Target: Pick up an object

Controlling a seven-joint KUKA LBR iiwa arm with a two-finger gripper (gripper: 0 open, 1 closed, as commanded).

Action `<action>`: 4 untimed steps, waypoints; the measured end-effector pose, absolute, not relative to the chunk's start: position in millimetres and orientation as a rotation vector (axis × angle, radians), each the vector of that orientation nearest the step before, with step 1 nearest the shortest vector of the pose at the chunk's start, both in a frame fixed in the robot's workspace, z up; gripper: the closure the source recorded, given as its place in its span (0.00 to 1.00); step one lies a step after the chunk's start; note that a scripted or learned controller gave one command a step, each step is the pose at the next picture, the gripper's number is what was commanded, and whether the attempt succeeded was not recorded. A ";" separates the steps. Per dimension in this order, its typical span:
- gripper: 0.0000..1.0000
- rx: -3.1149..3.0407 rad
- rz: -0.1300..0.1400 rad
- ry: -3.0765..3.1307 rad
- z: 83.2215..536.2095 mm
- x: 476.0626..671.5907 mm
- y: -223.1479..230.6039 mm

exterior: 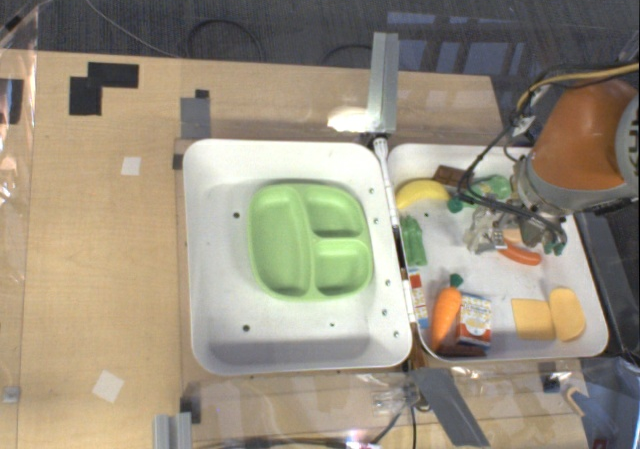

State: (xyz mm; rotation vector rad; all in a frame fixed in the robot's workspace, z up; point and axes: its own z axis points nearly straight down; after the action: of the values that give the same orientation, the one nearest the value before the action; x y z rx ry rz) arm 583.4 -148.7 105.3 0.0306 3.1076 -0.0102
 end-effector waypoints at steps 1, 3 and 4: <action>1.00 -0.681 -0.012 3.051 201.7 624.9 -207.3; 0.00 -0.669 -0.006 3.058 92.0 564.7 -189.8; 0.00 -0.691 -0.012 3.046 91.0 514.0 -165.1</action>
State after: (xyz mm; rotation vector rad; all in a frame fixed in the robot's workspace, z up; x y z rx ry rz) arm 514.0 -165.1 91.0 -0.6911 3.0461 -0.0116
